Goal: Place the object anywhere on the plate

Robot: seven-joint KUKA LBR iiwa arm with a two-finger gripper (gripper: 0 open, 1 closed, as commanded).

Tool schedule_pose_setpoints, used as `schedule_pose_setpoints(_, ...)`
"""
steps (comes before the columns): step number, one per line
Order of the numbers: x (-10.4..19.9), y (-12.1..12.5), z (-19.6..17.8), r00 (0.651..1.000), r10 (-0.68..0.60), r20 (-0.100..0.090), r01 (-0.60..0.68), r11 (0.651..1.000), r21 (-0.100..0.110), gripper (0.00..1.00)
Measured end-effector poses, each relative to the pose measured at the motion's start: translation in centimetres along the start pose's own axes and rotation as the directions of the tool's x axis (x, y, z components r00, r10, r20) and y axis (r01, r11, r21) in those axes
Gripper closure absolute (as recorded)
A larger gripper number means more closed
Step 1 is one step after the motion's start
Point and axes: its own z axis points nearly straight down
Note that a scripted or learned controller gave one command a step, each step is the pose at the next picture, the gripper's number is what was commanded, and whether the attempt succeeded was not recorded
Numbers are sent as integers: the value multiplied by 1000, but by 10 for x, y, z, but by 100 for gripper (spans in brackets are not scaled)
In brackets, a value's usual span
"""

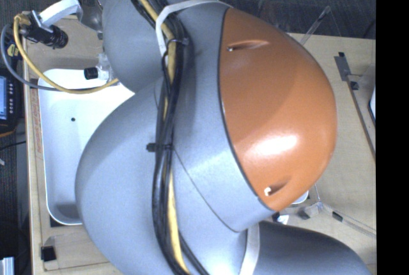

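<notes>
Bulk of the grey-and-orange arm point(211, 139) looms over the shallow white plastic bin point(54, 139); gripper state I cannot tell; better descend slowly.

The single camera is fixed above the bench point(358, 139) and looks down at a slant. The arm point(192, 158) stands very near the lens, its grey casing and orange band point(275, 114) covering the centre of the frame. Left of the arm, part of a white bin point(57, 139) shows; right of the arm, bare bench surface.
</notes>
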Motion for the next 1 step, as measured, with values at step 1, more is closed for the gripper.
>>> schedule_pose_setpoints(1,5,-21,-51,1000,-2,-2,2,1000,0,100)
